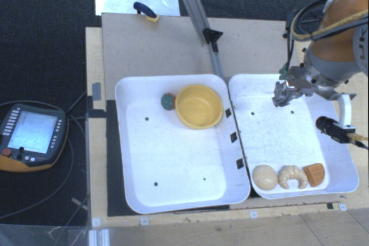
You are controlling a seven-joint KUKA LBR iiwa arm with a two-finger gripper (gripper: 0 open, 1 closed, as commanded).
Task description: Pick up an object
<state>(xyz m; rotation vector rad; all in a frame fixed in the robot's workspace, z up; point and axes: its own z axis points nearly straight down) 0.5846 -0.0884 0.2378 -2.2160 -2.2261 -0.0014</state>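
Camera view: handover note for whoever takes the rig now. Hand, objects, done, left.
Hand: over the upper part of the right bin, nothing seen in it; open or shut can't be told from here.
Right bin, near edge, in a row: pale round piece, croissant-shaped piece, orange-brown piece.
Left bin, far end: yellow bowl with a small dark green object beside it, apparently touching.
Done: nothing lifted yet.
Left: descend on one object, grasp, lift. The row in the right bin looks nearest to the hand.

Bun (pixel 265 177), croissant (pixel 293 176) and what looks like toast (pixel 315 174) lie in a touching row along the right bin's near edge.
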